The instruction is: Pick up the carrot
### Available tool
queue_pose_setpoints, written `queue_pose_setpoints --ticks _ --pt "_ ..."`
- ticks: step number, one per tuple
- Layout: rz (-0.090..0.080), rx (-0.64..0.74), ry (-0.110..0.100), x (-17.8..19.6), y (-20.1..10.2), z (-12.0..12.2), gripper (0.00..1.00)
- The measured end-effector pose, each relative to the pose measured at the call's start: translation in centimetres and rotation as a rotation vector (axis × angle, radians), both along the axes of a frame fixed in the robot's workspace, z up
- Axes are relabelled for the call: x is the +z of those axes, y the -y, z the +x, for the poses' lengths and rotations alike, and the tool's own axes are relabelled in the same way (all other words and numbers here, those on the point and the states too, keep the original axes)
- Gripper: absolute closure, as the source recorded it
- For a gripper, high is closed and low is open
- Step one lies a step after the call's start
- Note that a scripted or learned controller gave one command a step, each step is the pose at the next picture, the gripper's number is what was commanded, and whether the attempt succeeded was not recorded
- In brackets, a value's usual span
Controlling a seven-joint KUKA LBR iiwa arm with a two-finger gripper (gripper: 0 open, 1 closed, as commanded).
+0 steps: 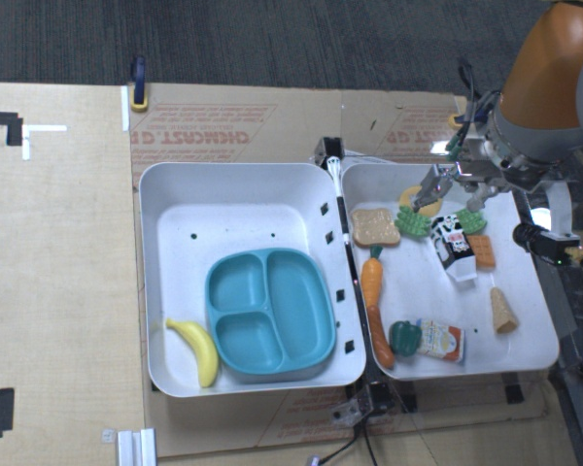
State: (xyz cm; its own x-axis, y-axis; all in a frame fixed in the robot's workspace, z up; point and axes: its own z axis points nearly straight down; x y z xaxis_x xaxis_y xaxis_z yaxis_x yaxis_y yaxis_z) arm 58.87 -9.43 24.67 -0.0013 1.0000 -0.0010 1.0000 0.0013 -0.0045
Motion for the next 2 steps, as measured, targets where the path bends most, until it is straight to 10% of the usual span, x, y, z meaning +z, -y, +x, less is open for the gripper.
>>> queue_pose_setpoints --ticks 1,2 --pt "0.002 0.186 0.001 -12.1 0.3 -2.2 0.0" --pt "0.0 0.119 0.005 -13.0 0.3 0.6 0.0"
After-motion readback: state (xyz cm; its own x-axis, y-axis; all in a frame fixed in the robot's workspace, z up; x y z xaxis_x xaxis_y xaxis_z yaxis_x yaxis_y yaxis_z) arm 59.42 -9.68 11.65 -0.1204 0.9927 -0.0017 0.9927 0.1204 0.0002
